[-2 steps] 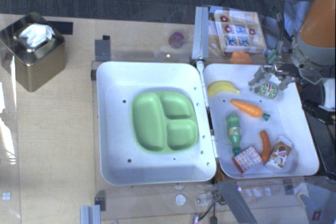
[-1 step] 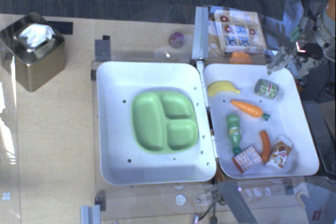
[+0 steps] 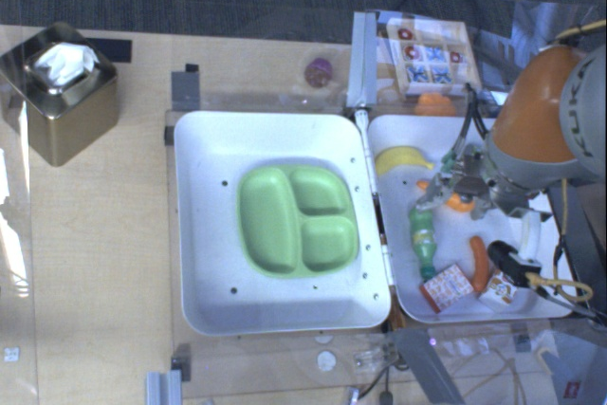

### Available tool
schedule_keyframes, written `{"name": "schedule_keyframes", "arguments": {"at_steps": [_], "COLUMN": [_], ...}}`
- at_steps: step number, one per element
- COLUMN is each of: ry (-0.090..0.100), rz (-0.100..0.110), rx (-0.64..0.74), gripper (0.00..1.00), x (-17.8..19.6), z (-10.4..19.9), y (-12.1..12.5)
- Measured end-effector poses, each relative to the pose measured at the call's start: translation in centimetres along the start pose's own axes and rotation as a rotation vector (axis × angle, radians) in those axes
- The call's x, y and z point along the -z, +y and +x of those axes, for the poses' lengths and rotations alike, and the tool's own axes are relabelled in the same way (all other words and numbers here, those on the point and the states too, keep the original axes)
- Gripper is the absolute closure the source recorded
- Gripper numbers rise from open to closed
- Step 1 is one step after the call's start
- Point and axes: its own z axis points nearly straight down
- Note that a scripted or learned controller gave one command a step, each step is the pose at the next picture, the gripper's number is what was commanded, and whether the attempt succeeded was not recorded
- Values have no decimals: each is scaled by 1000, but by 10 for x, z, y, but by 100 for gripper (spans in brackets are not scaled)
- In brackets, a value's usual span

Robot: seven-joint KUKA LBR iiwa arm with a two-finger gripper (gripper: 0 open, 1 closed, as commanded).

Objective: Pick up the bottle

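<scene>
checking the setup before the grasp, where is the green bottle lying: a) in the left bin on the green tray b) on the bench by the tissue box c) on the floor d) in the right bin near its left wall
d: the green bottle lies in the right bin close to its left wall, while the green tray in the left bin has nothing on it.

My own arm [image 3: 545, 123] runs out past the right edge and covers the far right part of the right bin [image 3: 403, 294]. My pincer [image 3: 453, 188] is a blurred tangle of metal, its fingers too indistinct to judge. An orange thing [image 3: 461, 201] beneath it is mostly hidden. The print on the small red box [image 3: 447, 287] is too small to read.
</scene>
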Motion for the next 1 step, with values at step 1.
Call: {"name": "schedule_keyframes", "arguments": {"at_steps": [1], "ry": [1], "rz": [-6], "rx": [-54], "gripper": [0], "x": [-68], "z": [4], "y": [3]}}
